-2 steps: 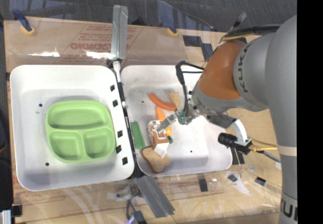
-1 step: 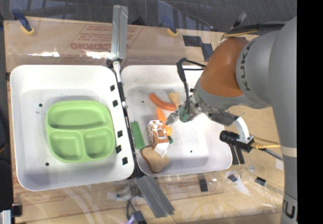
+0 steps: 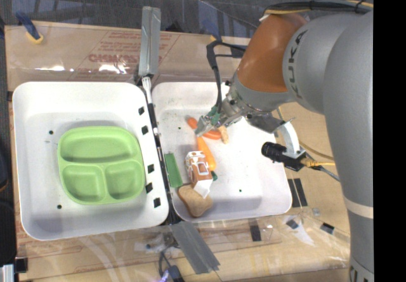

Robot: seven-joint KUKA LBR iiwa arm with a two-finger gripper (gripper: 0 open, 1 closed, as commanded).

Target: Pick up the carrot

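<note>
The carrot [image 3: 205, 151] is an orange elongated piece lying in the middle of the right bin [image 3: 254, 195], slanting down to the right. My gripper [image 3: 214, 124] hangs low over the bin just above the carrot's upper end. A short orange bit [image 3: 214, 135] shows right beneath the gripper, and whether it belongs to the carrot is unclear. Another small orange piece [image 3: 192, 123] lies just left of the gripper. The wrist and its orange band hide the bin's upper right part.
A small white and orange carton [image 3: 198, 169] touches the carrot's lower end, with a brown bread-like lump [image 3: 192, 200] below it and a green stick [image 3: 171, 169] by the left wall. The left bin [image 3: 32, 147] holds a green compartment tray [image 3: 100, 165].
</note>
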